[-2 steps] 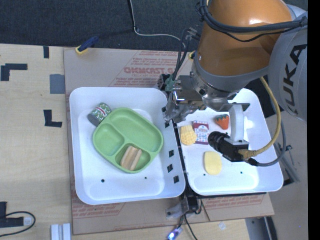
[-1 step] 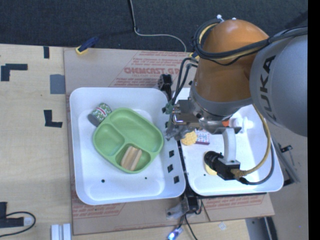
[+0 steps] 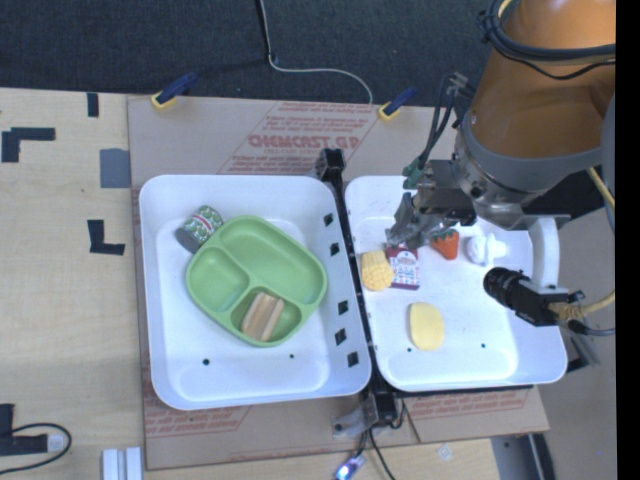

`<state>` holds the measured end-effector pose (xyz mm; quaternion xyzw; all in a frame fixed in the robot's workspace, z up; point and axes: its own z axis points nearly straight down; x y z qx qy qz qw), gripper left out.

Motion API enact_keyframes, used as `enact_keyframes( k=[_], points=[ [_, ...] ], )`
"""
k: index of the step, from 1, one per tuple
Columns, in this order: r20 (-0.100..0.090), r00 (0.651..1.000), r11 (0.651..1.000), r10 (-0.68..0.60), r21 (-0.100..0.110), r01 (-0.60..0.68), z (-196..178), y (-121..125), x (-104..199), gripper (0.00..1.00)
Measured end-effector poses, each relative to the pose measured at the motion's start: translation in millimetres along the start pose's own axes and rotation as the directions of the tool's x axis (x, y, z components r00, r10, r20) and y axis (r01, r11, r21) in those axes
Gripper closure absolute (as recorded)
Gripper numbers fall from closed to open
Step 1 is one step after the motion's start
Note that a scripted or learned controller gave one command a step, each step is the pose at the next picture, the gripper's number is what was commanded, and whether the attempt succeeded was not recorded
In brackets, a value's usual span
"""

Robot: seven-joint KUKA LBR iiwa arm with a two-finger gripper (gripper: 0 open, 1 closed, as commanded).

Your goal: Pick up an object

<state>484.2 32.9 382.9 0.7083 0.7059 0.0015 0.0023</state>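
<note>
Nearby, corn (image 3: 376,270), carton (image 3: 405,268), lemon (image 3: 426,326).

My lab bench: cardboard sheet (image 3: 300,133) clamped down at upper centre, black tape marks (image 3: 100,236) at left, loose cable (image 3: 290,63).

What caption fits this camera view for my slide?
Gripper low in right bin above small carton; green tray in left bin.

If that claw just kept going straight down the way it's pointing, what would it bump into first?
Most likely the small red-and-white carton lying right under the claw in the right bin, with the yellow corn piece just beside it. Depth is hard to judge from above.
</note>
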Motion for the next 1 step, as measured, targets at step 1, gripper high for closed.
enact_keyframes(
  k=[1],
  points=[
    [-0.001, 1.0, 1.0, -0.01, 0.011, 0.01, 33.5, -1.7, 59.6, 1.0]
  ],
)
